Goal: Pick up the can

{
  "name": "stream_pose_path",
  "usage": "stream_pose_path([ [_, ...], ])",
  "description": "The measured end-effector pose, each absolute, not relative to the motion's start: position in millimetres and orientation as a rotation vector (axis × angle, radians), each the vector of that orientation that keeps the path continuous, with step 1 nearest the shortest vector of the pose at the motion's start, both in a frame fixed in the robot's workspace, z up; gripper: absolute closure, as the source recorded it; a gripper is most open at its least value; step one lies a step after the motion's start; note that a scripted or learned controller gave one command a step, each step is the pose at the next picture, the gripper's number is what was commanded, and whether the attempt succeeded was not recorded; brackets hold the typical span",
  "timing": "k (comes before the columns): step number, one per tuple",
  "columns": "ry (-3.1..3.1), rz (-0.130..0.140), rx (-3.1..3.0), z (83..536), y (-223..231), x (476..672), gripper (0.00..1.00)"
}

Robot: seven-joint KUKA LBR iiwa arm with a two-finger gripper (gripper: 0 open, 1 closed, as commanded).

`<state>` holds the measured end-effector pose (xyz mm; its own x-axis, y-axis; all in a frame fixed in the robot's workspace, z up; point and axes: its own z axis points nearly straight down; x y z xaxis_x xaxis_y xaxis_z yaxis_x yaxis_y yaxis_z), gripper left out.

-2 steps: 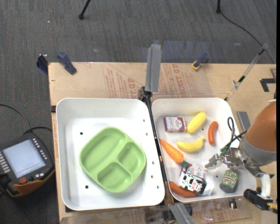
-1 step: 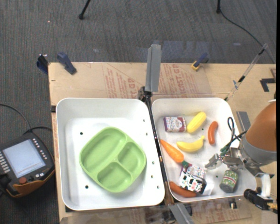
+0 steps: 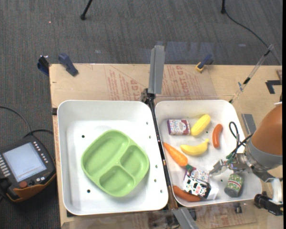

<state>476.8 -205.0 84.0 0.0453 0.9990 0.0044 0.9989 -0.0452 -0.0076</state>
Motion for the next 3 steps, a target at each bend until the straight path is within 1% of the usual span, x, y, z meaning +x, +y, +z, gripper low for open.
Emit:
stream_pose_path([
  [1,-2.157,0.005,-2.265,90.3,-205.9,476.5,1.00],
  [2,-2.104,0.007,-2.325,197.5,-152.1,477.0,1.00],
  [3,-2.104,0.007,-2.324,197.5,-152.1,476.9,0.00],
])
